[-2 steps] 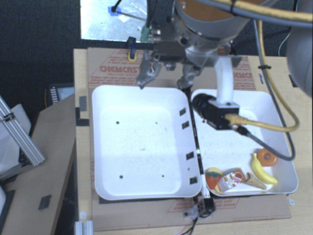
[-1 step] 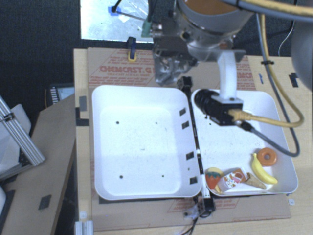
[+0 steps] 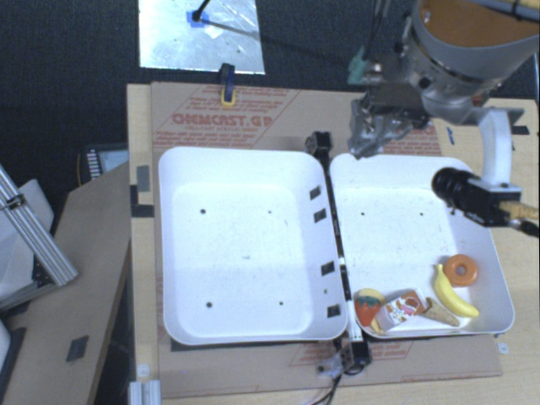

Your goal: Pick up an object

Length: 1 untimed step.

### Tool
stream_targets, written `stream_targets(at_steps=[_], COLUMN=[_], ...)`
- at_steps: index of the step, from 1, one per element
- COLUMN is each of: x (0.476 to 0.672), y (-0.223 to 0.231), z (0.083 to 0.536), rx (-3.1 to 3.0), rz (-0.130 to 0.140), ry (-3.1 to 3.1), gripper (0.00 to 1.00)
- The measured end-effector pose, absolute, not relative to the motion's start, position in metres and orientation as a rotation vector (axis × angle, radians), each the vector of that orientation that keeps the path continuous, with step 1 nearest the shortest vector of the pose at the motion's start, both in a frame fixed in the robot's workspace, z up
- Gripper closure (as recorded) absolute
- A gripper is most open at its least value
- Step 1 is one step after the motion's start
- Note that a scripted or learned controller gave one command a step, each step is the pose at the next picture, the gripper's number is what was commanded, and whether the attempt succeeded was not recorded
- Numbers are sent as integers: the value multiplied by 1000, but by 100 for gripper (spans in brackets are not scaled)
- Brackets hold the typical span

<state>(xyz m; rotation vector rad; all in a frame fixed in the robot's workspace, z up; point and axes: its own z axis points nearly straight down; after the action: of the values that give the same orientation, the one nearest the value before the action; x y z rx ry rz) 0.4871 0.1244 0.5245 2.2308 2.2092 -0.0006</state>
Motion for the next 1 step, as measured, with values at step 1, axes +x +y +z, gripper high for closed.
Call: stream_targets(at_steps=[1], x=[499], y=[65], z=[535], rx=[2225], rz=[3], ry=[2213], gripper=[100])
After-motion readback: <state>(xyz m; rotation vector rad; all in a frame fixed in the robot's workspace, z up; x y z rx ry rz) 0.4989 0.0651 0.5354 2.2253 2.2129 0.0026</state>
